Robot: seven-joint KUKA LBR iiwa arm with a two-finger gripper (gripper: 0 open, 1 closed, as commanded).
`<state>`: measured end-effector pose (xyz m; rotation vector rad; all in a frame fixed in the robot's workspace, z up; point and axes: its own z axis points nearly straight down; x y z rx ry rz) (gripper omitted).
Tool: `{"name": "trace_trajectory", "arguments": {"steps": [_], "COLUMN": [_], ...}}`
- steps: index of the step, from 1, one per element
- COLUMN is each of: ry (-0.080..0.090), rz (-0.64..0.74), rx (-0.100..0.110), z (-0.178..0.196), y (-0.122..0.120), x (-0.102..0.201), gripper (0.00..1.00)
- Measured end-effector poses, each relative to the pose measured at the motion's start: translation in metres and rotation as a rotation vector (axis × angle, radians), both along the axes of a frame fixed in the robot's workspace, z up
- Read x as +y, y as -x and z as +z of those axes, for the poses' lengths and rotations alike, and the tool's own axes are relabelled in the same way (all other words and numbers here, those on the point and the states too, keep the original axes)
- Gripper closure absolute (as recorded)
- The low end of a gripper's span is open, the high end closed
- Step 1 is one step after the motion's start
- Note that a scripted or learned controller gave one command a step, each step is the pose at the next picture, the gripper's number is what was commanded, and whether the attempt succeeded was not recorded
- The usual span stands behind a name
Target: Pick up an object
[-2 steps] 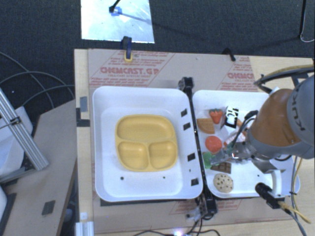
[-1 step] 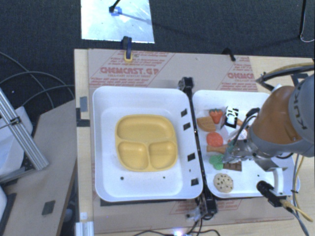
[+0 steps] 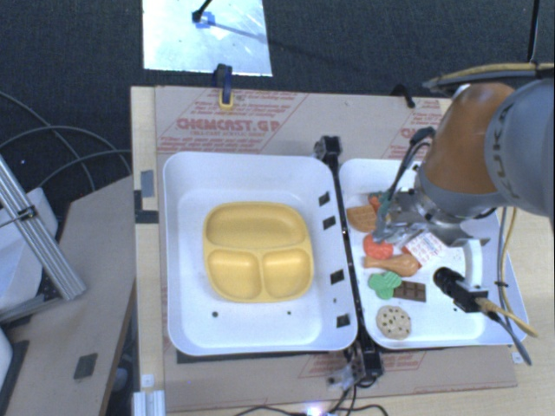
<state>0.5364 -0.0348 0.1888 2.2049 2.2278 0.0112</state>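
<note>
1. Two white bins side by side on the bench: left bin [image 3: 182,258] and right bin [image 3: 451,323].
2. Inside the left bin, a yellow tray [image 3: 257,250] with three hollows, flat, near the middle.
3. Inside the right bin, a heap of small toy foods, all near its left wall.
4. Down at the front of the right bin, a round cookie [image 3: 394,321] with dark dots.
5. Just behind the cookie, a brown chocolate bar [image 3: 410,291] and a green leafy piece [image 3: 382,283], side by side.
6. Further back from the cookie, an orange piece [image 3: 395,263], a red piece [image 3: 378,249] and a tan bread-like piece [image 3: 361,218], close together.
7. Grey arm with orange band [image 3: 464,150] over the back of the right bin.
8. Gripper [image 3: 395,229] low over the heap, behind the cookie, right by the red piece and a white and red packet [image 3: 425,248].
9. Open or shut, cannot tell; too small and blurred.
10. Nothing seen lifted; toy foods all lying in the right bin.
</note>
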Motion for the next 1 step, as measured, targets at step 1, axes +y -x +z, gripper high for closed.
{"name": "trace_trajectory", "arguments": {"steps": [1], "ry": [-0.001], "rz": [-0.002], "rx": [0.009], "z": [-0.0047], "y": [0.0132], "x": [0.0422], "gripper": [1.00]}}
